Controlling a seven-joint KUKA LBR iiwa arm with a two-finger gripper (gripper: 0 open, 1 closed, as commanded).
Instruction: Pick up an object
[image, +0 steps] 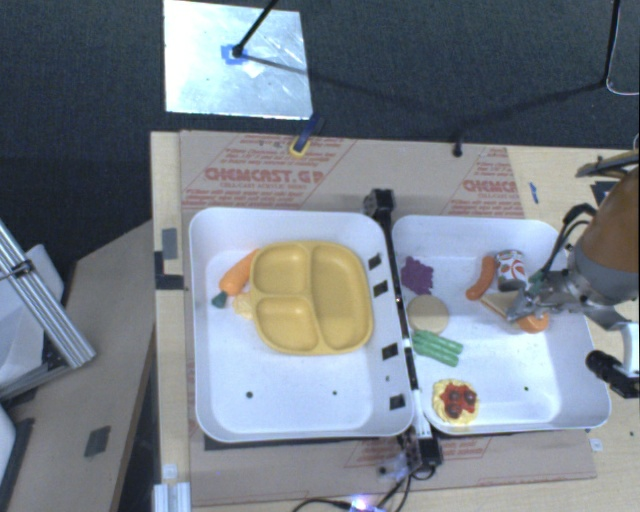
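Over the right bin (575, 400), at its far right side, the gripper (527, 308) is seen low among a small cluster of toy food. Whether it is open or closed cannot be told; the tip is small and blurred against the items beneath it.

Key relation: an orange piece (536, 322) lies directly under or just beside the gripper tip, probably touching it, though contact is not resolved. A sausage (481, 278) lies just to the left of the gripper, with its long axis running diagonally from lower left to upper right. A red-and-white round item (511, 266) sits just above the tip, next to the sausage's upper end. A tan flat piece (497, 303) is partly seen under this cluster.

Nothing is shown between the fingers, so no grasp is claimed. The orange piece is judged the likeliest target, being nearest.

Further left in the same bin, well apart from the gripper: a purple bunch (417, 272), a tan disc (429, 314), a green piece (436, 347) and a yellow disc with red topping (456, 400).

The left bin (215, 400) holds a yellow divided plate (304, 297) and a carrot (237, 273) touching its left rim; these are well out of the current reach line.

Risk judged: crowding around the tip, so a neighbour could be nudged or pinched along with the target.
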